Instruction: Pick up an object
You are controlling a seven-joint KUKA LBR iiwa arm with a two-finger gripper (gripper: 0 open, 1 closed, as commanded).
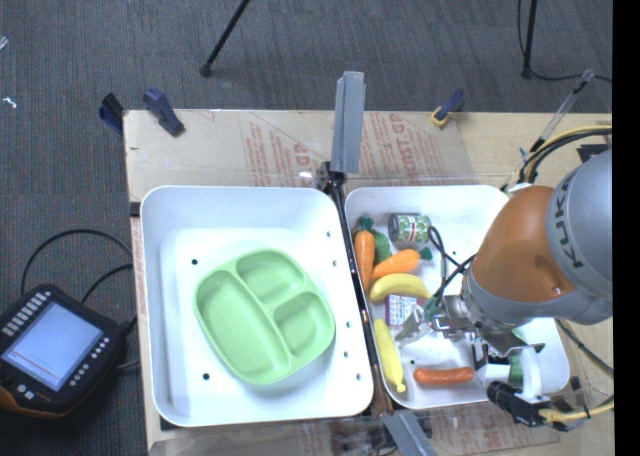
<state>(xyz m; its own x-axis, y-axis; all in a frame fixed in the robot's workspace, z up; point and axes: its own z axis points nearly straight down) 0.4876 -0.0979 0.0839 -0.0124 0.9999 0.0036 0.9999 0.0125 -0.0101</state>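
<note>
Toys crowd the right bin (470,194): two carrots (365,254), a can (408,228), two bananas (398,286) and a red sausage (443,376). End effector (418,324) hangs low in that bin, just below the upper banana, beside the lower banana (390,356) and above-left of the sausage. Whether it is clenched or released cannot be told. A green divided plate (264,316) lies in the left bin (170,234).
</note>
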